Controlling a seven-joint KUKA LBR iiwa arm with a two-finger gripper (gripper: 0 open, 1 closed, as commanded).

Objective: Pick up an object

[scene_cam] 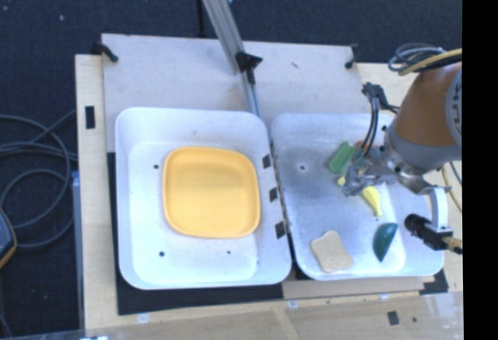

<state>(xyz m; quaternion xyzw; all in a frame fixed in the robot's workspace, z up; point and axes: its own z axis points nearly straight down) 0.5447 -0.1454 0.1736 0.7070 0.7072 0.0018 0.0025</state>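
In the right bin (307,198) lie a green block (339,156), a yellow banana-like piece (373,199), a dark green leaf-shaped piece (384,240) and a tan bread-shaped piece (332,250). My gripper (356,181) hangs low over the bin's upper right part, between the green block and the yellow piece, close to both. Whether anything sits between its fingers is hidden by the wrist.
The left bin (136,175) holds a square yellow plate (211,191). A slanted metal pole (218,8) rises from between the bins at the back. The arm's orange band (428,105) is at the right edge. Cables lie off the bench at left.
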